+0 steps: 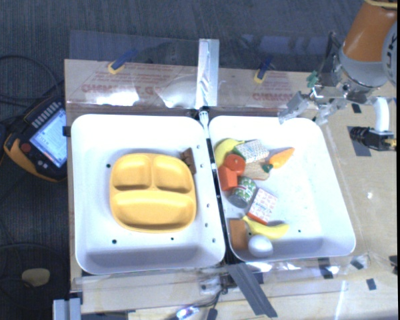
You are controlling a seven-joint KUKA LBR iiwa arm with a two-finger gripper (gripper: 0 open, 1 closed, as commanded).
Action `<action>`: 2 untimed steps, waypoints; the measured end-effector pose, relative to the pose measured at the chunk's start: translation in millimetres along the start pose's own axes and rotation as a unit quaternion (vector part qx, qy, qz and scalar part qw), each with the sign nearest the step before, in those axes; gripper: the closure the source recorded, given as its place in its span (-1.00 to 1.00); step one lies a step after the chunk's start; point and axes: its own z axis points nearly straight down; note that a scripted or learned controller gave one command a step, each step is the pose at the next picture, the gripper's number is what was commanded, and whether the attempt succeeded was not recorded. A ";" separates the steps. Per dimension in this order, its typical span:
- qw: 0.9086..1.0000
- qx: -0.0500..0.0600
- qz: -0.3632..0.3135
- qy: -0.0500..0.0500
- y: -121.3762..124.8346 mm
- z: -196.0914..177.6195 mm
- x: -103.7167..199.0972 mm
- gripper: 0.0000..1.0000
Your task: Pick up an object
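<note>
The pincer [305, 105] hangs spread wide, seemingly holding nothing, just beyond the right bin's [333, 199] far rim.

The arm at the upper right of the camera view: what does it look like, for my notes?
The arm has a broad orange band above a pale grey wrist section with a darker ring. Below it sits a small metal end effector built of thin silvery and dark parts, with a bit of green at its upper left. A white tube-like piece shows just to its right.
</note>
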 end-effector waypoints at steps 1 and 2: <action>1.000 0.001 -0.022 0.000 -53.1 142.3 -36.5 -1.00; 0.996 -0.002 -0.084 -0.003 10.0 159.6 28.0 -1.00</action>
